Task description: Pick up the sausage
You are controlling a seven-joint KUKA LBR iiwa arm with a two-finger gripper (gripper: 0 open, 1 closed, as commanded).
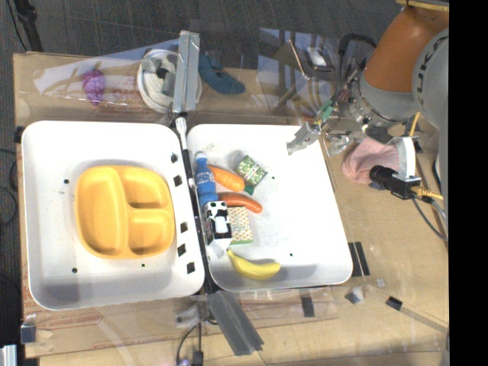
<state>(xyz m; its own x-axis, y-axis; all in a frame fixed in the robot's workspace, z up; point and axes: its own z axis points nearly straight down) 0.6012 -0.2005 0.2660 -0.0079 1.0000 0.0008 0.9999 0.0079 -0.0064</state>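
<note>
We see the sausage (241,203) mid-frame in the right bin (320,227), wedged among a carrot (227,178), a blue bottle (204,183) and a patterned packet (239,224) — a descent could grab a neighbour. The hand (303,139), upper right, seems empty; we cannot tell its spread.

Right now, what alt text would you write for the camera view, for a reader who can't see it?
A grey and orange robot arm's end effector hovers over the far right corner of the right white bin, away from the sausage lying among a carrot, blue bottle and banana. The left white bin holds a yellow divided tray.
</note>
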